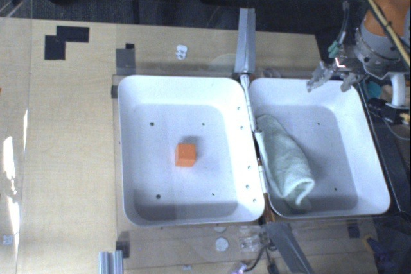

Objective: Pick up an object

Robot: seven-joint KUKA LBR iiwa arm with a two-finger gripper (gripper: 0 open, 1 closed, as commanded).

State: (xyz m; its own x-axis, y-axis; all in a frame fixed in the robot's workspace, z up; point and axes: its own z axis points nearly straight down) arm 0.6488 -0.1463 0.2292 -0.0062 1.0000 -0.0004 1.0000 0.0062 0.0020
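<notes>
Your arm (385,3) reaches in at the upper right, its gripper (334,79) hanging over the far rim of the right bin (359,138), fingers spread with nothing between them. In that bin, a rolled grey-green cloth (286,160) lies against the left wall. The left bin (135,138) holds a small orange cube (185,154), well apart from the gripper.

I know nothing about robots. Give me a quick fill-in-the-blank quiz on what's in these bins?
1. The orange cube lies in the ____ bin.
2. The right bin holds a rolled ____.
3. The gripper hangs over the right bin's ____ rim.
4. The cube and towel lie in ____ bins.

Missing words: left; towel; far; different
</notes>
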